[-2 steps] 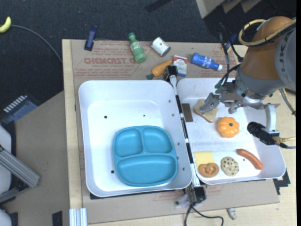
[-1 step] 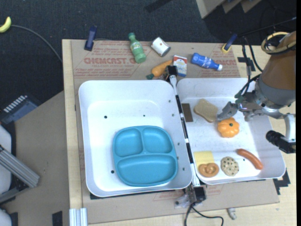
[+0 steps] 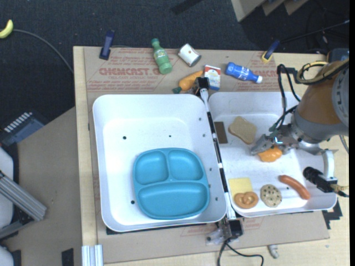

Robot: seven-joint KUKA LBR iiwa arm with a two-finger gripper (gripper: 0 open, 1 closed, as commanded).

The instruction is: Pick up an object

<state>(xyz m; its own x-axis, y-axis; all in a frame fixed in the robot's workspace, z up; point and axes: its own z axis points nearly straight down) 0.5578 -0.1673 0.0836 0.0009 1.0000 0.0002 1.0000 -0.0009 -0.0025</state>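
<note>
Arm in from right, gripper down low in right bin, right at the orange piece and touching or just over it; bread slice just beside to the left. Can't tell if it's grasping or released, tips too small and blurred. Looks like grasp step, approx mid-task: next needs a firm close on the orange piece, then straight lift clear of sausage, cookie and bin wall.
</note>
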